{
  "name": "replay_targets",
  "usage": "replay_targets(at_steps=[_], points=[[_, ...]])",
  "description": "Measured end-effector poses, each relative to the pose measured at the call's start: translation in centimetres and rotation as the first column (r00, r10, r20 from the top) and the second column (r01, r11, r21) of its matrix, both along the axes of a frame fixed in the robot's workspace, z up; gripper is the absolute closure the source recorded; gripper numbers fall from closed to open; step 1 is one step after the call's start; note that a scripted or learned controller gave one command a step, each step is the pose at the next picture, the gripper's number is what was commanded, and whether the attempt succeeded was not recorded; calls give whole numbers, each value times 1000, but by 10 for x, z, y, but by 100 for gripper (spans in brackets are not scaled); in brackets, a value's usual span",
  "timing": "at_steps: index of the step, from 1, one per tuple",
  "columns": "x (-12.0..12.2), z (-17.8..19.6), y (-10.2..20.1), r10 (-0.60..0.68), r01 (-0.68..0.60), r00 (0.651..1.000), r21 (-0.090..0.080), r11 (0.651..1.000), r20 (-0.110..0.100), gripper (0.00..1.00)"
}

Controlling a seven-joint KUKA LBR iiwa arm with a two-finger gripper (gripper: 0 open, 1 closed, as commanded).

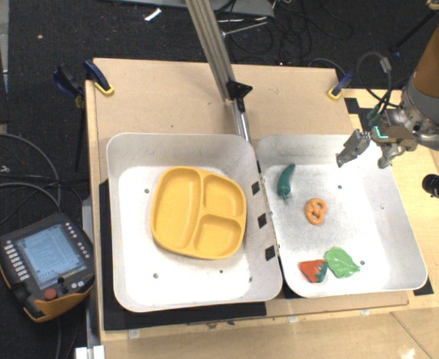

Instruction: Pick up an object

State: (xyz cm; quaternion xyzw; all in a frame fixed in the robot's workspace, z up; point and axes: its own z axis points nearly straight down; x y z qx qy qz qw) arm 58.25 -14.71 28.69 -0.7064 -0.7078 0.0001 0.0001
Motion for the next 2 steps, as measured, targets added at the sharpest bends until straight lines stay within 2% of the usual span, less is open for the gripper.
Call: replay_targets(at_steps=[1,2], points=[[1,-55,11,1,-1,1000,1,1000,-5,0],[-2,-115,3,-3,3,1000,1,1000,-6,0]])
